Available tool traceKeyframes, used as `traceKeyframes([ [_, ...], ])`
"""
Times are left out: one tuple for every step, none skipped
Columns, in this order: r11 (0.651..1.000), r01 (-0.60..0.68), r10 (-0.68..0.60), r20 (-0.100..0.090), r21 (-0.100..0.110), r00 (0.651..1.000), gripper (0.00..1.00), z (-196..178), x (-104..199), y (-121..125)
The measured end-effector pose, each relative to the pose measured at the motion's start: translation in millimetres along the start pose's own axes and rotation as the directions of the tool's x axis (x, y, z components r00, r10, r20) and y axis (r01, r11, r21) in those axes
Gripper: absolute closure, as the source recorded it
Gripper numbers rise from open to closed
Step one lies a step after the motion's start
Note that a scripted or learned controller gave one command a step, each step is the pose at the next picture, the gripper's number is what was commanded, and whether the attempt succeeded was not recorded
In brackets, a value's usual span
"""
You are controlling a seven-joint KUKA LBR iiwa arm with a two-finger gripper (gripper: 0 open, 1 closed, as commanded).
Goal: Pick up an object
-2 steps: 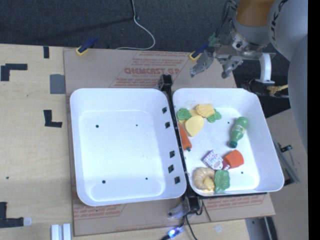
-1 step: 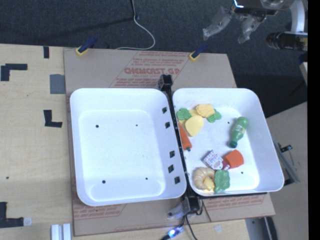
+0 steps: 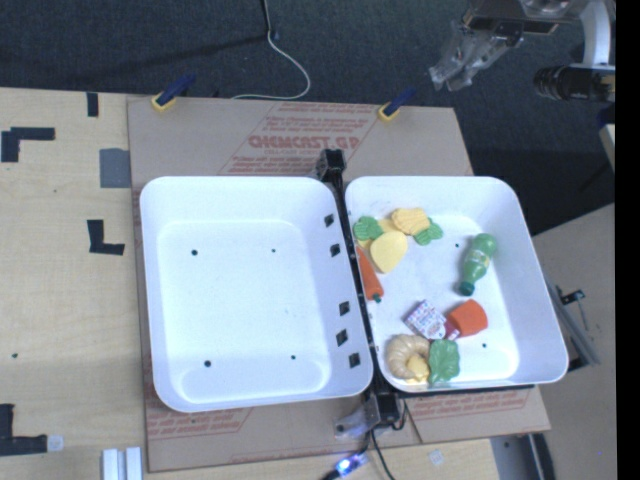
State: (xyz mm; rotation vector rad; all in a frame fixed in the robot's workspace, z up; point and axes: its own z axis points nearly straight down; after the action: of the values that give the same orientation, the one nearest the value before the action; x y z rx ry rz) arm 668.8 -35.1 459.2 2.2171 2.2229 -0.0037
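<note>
My hand (image 3: 462,65) hangs beyond the worktop's far edge, whether wide or narrow I cannot tell; the green bottle (image 3: 477,261) near the right bin's (image 3: 520,213) right wall looks light, stiff, slippery, so I'd pinch across its body.

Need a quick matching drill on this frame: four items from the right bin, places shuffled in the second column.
Things:
1. green plastic bottle
2. orange carrot-shaped toy
3. red-orange block
4. tan croissant-shaped toy

Places:
A. near the front rim of the right bin, left of a green piece
B. along the divider between the bins
C. toward the bin's right side, lying tilted
D. right of the small printed packet

Pairs: 1-C, 2-B, 3-D, 4-A
</note>
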Motion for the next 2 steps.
traceKeyframes([
  [1.0, 0.0, 0.0, -0.002, -0.009, 1.0, 1.0, -81, 6, -6],
  [1.0, -0.009, 0.009, 0.0, 0.001, 1.0, 1.0, -74, -79, -1],
])
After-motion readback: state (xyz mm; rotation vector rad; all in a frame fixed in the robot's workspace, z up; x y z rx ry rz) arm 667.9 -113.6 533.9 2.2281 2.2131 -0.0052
